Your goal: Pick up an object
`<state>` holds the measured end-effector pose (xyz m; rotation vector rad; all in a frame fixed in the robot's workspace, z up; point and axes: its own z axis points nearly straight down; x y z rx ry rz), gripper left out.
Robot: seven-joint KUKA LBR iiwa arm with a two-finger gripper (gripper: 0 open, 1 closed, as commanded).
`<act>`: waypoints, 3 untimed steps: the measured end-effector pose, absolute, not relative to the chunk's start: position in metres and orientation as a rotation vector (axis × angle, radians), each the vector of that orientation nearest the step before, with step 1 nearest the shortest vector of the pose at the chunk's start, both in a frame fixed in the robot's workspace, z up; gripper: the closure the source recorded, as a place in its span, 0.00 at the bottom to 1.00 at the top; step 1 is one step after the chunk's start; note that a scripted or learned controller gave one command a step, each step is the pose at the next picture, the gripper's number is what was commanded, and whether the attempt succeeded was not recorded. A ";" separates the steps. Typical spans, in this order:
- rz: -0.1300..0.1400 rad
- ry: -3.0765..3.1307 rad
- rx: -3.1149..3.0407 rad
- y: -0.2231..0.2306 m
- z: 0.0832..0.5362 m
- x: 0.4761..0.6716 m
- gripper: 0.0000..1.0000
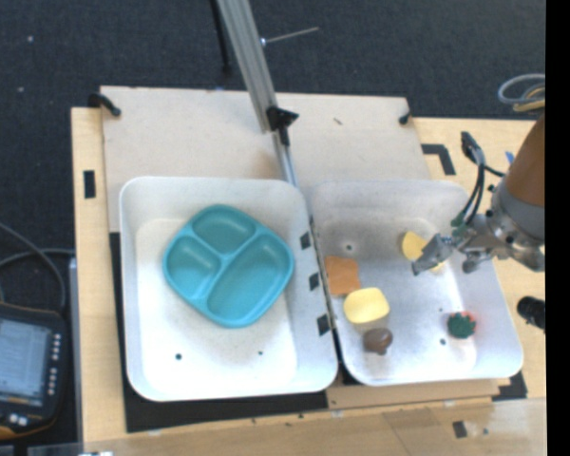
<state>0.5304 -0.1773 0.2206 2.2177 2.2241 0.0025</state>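
Observation:
My gripper (pixel 435 255) hangs over the right bin (pixel 399 202), reaching in from the right, with its dark fingers right beside a small yellow piece (pixel 413 246). Nothing shows between the fingers. Further left in the same bin lie an orange square (pixel 342 275), a larger yellow block (pixel 366 305) and a brown lump (pixel 377 340). A small green thing (pixel 461 326) rests near the bin's right front corner.
The left bin (pixel 142 207) holds a teal divided plate (pixel 229 264). A slanted metal rail (pixel 252 55) runs from the top down to the gap between the bins. Cables and a control pendant (pixel 14 369) lie off the bench at the left.

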 end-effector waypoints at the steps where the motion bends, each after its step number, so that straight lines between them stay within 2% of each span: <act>1: 0.003 2.223 2.218 -0.177 0.221 0.530 0.00; 3: -0.006 2.222 2.224 -0.185 0.119 0.541 0.00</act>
